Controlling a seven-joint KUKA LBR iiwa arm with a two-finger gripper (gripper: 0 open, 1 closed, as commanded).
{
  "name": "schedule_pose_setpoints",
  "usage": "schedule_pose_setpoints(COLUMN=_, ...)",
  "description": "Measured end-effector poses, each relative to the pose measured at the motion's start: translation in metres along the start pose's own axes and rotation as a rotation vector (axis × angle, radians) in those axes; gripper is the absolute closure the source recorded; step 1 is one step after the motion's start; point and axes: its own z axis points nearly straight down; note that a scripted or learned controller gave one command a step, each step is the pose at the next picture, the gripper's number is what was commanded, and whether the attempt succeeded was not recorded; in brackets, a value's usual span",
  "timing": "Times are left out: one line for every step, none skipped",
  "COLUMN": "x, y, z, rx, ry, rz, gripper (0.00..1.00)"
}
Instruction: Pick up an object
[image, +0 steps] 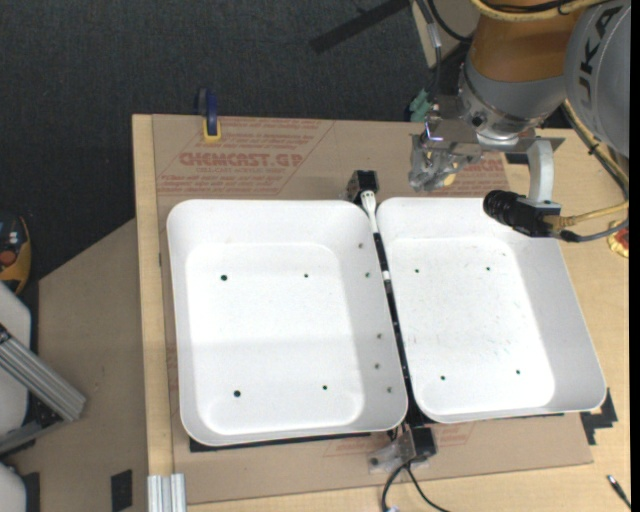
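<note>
The tool (437, 172) is held beyond the right bin (560, 300); its finger state cannot be told. With no object seen beneath, an empty grasp is risked.

One camera sits high above the bench (250, 160) and looks down at a slant. It sees both white bins (200, 230) whole, side by side.

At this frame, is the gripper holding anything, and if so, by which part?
Nothing is visibly held. The gripper hangs above the far rim of the right bin, with no object between its fingers.
</note>
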Motion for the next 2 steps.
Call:
schedule_pose_setpoints(x=0.111, y=0.018, z=0.083, rx=0.015, ry=0.004, rz=-0.012, gripper=1.00)
schedule_pose_setpoints(x=0.029, y=0.002, z=0.028, rx=0.000, ry=-0.002, rz=0.006, gripper=1.00)
